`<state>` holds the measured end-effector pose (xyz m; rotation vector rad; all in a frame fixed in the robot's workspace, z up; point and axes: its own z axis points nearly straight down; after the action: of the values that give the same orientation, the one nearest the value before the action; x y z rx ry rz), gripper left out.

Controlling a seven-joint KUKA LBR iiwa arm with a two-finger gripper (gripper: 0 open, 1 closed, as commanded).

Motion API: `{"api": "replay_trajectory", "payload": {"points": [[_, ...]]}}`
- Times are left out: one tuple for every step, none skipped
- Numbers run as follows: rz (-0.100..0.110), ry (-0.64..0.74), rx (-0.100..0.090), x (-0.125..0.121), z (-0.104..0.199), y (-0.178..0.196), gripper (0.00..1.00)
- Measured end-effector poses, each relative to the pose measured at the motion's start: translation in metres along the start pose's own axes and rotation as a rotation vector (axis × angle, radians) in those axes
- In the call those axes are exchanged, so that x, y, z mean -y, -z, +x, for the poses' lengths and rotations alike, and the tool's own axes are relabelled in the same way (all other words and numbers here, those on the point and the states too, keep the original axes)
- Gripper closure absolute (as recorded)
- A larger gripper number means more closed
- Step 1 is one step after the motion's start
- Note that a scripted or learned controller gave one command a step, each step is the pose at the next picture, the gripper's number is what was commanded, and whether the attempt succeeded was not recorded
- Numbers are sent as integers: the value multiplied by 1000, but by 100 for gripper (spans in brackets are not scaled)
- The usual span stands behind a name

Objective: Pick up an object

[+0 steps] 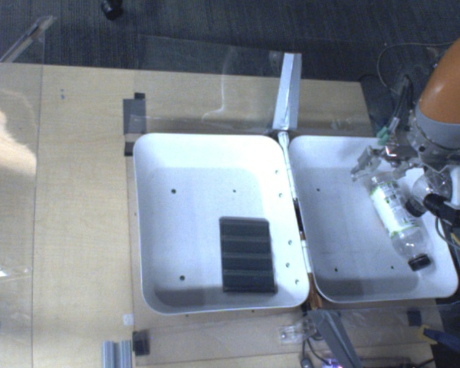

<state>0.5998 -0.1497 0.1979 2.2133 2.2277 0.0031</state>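
A clear plastic bottle (pixel 396 217) with a pale label and a black cap lies on its side in the right bin (pixel 330 228), cap toward the front right corner. My gripper (pixel 376 162) hangs low over the back right of that bin, right at the bottle's bottom end, under the orange-banded wrist (pixel 451 83). Whether it touches the bottle is unclear. A black ribbed rectangular block (pixel 247 255) lies flat in the left bin (pixel 176 205), near its front wall.
A metal strut (pixel 287 94) stands behind the seam where the two bins meet. Cables and wrist hardware (pixel 445 198) crowd the right bin's right edge. A clear plastic screen (pixel 15 129) covers the bench's left side.
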Motion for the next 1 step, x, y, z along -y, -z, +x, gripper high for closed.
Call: {"api": "replay_trajectory", "payload": {"points": [[-8,56,2,-8,-55,-110,0]]}}
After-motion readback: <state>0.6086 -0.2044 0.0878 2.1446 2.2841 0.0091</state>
